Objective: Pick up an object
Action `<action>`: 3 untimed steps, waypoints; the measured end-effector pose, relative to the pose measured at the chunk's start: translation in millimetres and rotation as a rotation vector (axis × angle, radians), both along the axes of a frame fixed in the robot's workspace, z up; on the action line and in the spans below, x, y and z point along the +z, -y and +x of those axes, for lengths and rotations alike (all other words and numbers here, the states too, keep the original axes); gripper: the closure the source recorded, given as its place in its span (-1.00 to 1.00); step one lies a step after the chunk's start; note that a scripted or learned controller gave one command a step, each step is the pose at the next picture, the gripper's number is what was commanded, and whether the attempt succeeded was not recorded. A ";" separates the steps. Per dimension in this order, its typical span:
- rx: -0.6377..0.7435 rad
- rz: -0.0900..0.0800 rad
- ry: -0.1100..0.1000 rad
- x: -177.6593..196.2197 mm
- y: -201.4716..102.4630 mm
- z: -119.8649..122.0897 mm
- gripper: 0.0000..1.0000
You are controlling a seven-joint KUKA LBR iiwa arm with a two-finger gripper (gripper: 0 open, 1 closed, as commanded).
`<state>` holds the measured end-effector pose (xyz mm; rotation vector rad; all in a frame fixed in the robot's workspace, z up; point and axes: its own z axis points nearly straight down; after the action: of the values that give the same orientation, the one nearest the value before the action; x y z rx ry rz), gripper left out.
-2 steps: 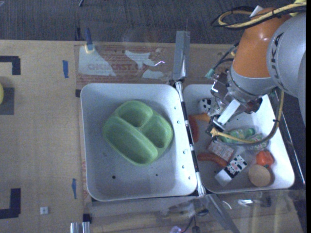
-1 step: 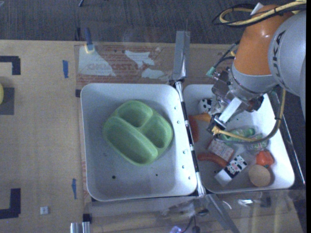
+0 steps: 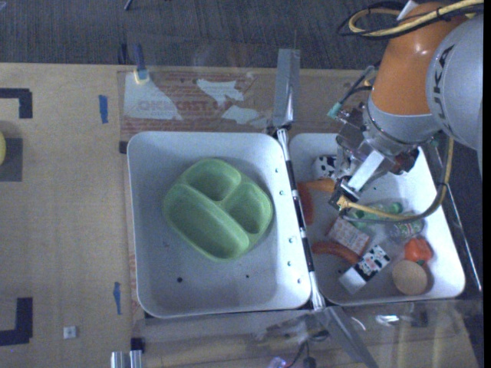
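My gripper (image 3: 349,158) hangs over the upper left part of the right bin (image 3: 453,282), under the grey and orange wrist. Just left of it lies a small black-and-white cow-patterned thing (image 3: 327,165), and an orange carrot-like piece (image 3: 308,198) sits below that by the bin's left wall. Further down are a clear bottle with a green end (image 3: 386,212), a red-printed packet (image 3: 350,236), a red pepper (image 3: 333,249), a cow-patterned carton (image 3: 369,264), a red-orange tomato (image 3: 418,249) and a tan egg (image 3: 410,277). I see nothing held.
The left bin (image 3: 153,282) holds a green divided plate (image 3: 219,207). A metal divider (image 3: 287,98) runs between the bins at the back. The wooden bench (image 3: 61,221) stretches to the left with black and blue tape marks.
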<state>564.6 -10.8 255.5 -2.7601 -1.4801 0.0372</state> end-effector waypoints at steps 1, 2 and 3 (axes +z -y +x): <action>-0.268 -0.001 0.015 -9.6 0.8 -56.7 1.00; -0.266 -0.003 0.008 -2.8 1.2 -55.8 1.00; -0.778 -0.011 0.019 7.7 -29.7 -84.6 1.00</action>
<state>480.0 18.9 263.2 -3.1253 -0.3232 0.0109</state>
